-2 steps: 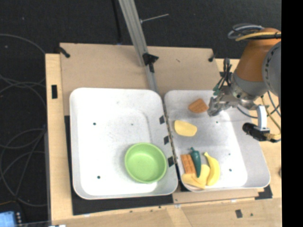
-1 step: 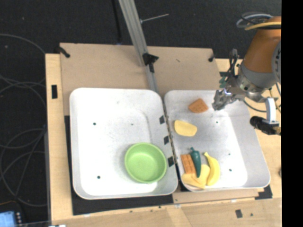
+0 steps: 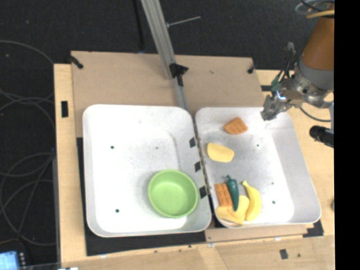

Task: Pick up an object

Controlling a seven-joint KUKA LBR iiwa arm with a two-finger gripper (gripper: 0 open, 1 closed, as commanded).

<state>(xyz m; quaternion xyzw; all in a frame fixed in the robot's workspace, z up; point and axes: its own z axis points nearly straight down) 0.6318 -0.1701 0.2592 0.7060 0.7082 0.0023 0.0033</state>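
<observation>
Dark floor, cables at left; tan desk (image 3: 140, 77) bears two white bins. Gripper (image 3: 269, 112) hangs over far right corner of right bin (image 3: 281, 167); we cannot tell its opening. We see nothing held, so we judge pick not yet made. Nearest candidate: orange waffle piece (image 3: 235, 126), flat, near gripper. Also yellow lump (image 3: 220, 152); banana (image 3: 252, 201) in near pile. Green bowl (image 3: 173, 193) in left bin (image 3: 124, 139).
</observation>
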